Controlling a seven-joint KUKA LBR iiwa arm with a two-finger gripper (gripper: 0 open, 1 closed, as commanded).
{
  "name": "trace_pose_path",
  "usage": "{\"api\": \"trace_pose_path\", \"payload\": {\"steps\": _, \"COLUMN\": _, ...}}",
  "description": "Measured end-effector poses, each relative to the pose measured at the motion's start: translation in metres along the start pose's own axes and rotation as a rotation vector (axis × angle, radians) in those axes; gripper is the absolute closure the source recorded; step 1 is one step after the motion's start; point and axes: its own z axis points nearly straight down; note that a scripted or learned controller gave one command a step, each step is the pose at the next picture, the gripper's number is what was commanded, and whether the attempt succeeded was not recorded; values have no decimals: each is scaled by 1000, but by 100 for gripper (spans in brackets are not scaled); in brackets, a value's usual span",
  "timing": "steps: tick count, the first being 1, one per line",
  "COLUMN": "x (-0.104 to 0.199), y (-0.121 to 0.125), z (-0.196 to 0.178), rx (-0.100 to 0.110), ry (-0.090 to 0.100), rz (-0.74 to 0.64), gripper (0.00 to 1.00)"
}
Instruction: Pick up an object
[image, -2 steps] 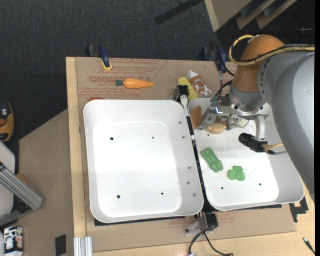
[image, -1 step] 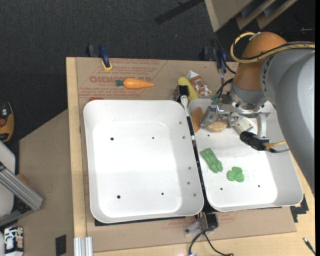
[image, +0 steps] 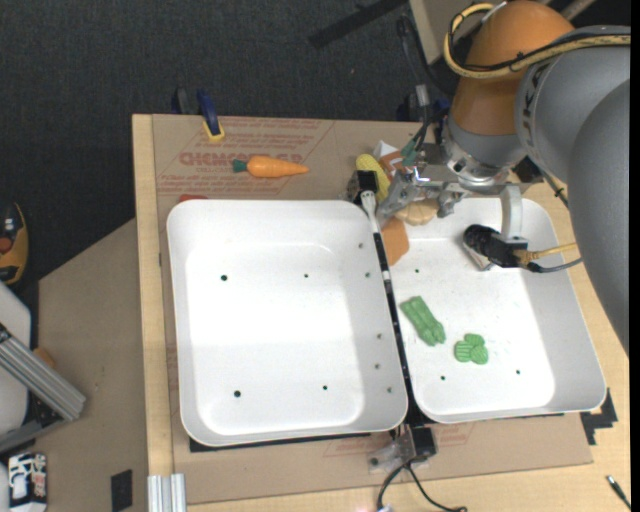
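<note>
My gripper (image: 418, 192) hangs over the far left corner of the right bin (image: 560, 340), close to the wall between the two bins. Just beneath it lies a pale tan object (image: 421, 212), partly hidden by the gripper. An orange-brown piece (image: 396, 241) leans against the dividing wall right below that. Further toward the front of the same bin lie a long green pod-like toy (image: 423, 321) and a small round green toy (image: 471, 350). I cannot make out anything held in the gripper.
The left bin (image: 200, 330) sits beside the right one. A toy carrot (image: 271, 168) lies on the cardboard behind the left bin. A yellow and black item (image: 370, 172) sits behind the bins near the gripper. A blue clamp (image: 210, 114) grips the board's far edge.
</note>
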Motion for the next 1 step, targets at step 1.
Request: {"api": "trace_pose_path", "payload": {"steps": 1, "x": 54, "y": -6, "z": -48, "rx": 7, "ry": -1, "rz": 2, "gripper": 100}}
